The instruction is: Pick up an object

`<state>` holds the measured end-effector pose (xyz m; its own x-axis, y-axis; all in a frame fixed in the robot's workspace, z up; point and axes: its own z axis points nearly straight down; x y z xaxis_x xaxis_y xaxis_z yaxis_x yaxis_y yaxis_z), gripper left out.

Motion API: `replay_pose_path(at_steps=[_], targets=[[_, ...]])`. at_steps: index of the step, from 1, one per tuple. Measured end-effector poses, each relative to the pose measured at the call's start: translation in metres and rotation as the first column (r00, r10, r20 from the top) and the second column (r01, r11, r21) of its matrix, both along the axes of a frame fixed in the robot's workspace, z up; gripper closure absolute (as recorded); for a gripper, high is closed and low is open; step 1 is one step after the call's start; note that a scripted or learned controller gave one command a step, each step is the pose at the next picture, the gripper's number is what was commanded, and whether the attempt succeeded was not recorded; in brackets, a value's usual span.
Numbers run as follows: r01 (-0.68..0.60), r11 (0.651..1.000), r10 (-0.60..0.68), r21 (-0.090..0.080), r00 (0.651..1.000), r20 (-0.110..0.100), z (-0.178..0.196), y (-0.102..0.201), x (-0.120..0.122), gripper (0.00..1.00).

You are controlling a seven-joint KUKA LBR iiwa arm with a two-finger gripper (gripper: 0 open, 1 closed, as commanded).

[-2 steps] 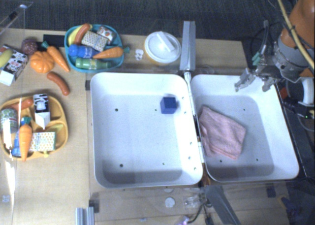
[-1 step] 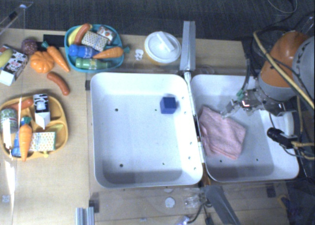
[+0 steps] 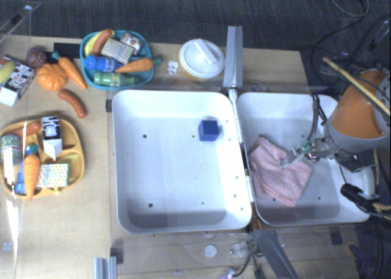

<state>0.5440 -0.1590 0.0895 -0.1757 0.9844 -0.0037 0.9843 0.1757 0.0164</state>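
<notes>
A small blue cube [image 3: 209,129] lies in the left bin [image 3: 153,210], toward its upper right. A crumpled pink cloth [image 3: 276,174] rests in the right bin [image 3: 275,110], against the left wall. My gripper [image 3: 298,152] reaches in from the right and hangs low at the cloth's upper right edge, touching or just above it. The grey arm with its orange band [image 3: 357,116] covers the right bin's right side.
Left of the bins stand a blue bowl [image 3: 116,58] and a yellow plate [image 3: 40,159] with toy food. Loose toy vegetables [image 3: 61,79] lie between them. A white lidded bowl [image 3: 201,59] sits behind the bins. Cables hang at the right.
</notes>
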Motion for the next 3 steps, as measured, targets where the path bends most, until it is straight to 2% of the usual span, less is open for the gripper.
replay_pose_path(at_steps=[1,2,3], targets=[[0.000,1.000,0.000,0.000,1.000,0.000,0.000,0.000,0.000,0.00],[-0.045,0.999,0.045,0.001,0.999,-0.017,0.070,0.072,0.042,0.00],[-0.131,0.991,0.131,-0.002,0.991,-0.006,0.001,0.008,-0.004,0.00]])
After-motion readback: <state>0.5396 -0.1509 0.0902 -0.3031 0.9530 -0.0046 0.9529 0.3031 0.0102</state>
